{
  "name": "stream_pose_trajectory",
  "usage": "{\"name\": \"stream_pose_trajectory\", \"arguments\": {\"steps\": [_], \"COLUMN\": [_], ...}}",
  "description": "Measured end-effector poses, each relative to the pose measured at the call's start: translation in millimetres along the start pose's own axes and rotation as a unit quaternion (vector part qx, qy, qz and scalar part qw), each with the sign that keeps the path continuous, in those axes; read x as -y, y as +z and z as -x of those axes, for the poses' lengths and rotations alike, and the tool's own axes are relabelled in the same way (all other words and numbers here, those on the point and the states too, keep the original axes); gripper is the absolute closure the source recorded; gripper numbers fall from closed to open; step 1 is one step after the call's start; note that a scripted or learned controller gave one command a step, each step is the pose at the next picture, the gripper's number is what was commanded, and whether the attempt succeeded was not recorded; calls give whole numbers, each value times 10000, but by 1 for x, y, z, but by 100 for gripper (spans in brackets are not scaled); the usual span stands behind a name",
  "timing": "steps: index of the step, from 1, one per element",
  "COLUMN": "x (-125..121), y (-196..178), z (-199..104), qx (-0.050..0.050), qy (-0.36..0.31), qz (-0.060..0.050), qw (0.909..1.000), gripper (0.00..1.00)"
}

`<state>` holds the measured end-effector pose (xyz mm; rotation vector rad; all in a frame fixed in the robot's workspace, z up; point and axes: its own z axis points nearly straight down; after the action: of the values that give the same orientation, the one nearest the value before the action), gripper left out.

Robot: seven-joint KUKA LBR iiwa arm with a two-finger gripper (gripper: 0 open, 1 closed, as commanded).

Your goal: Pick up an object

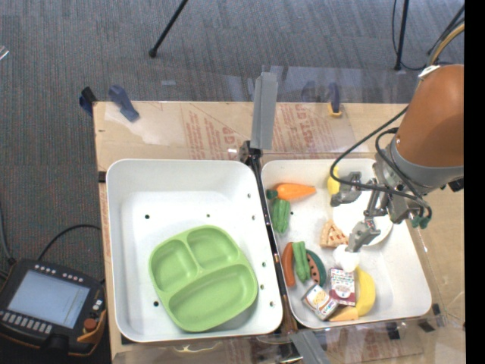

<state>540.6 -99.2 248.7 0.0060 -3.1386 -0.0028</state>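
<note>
Claw [362, 237] is low in the right bin [421, 279], hanging over the white plate [342, 217] w/ a white cup-ish thing [347, 259] just below its tip. Fingers look spread a bit and nothing's between them afaict, so no grab yet.

Task just says pick up an object, so anything goes. Nearest candidates are the pizza slice [330, 236] right beside the claw's left finger and that white cup thing. My guess: it's all toy food, light hollow plastic, stiff, prob a bit slick. The slice is flat and thin, so you'd have to pinch across its edges, easy to skid off. The cup looks rounder, better to close on across its body imo.

Right bin contents, going round:
- carrot [295, 191] top left, lying flat
- yellow bit [333, 183] near the top, partly hidden by the arm
- green veg [281, 214] by the left wall
- sausage [289, 264] and a green pod [301, 261] side by side, a dark round thing touching them
- two small boxes [332, 293] touching each other at the bottom
- banana [365, 294] right against the boxes

The bottom stuff is packed tight, so a grab there could nudge its neighbours.

Left bin [125, 196] has just a green divided tray [203, 277], three compartments, nothing in them. Both bins sit on the worktop [174, 127].
</note>
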Motion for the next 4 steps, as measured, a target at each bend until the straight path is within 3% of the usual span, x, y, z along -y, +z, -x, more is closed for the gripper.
{"name": "stream_pose_trajectory", "arguments": {"steps": [1, 2, 3, 4], "x": [50, 31, 71, 51], "y": [155, 155, 156, 162], "z": [5, -57, 13, 94], "qx": [48, 114, 58, 19], "qy": [601, 882, 1221, 1125], "qz": [14, -12, 7, 4], "qw": [9982, 9960, 9925, 9937], "gripper": [0, 0, 0, 0]}}
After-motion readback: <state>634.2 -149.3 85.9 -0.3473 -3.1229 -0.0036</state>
